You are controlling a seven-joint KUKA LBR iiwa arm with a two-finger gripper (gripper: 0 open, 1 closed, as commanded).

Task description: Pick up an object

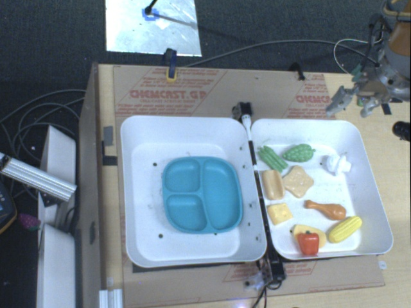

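End effector (354, 102) above surface (212, 85), just past right bin's (376, 201) far right corner; fingers spread wide, holding nothing. In that bin: green pods (272, 158), broccoli-like piece (298, 152), bread slice (298, 181), drumstick (326, 209), corn (344, 229), red pepper (309, 242). Blue divided plate (201, 194) in left bin (138, 172).

A divided plate (202, 194) lies in the left bin (138, 172); toy foods (298, 182) in the right bin (369, 172).

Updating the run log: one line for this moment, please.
gripper: open, beyond right bin's far right corner, holding nothing | toy food in right bin untouched | blue plate in left bin | pick not started
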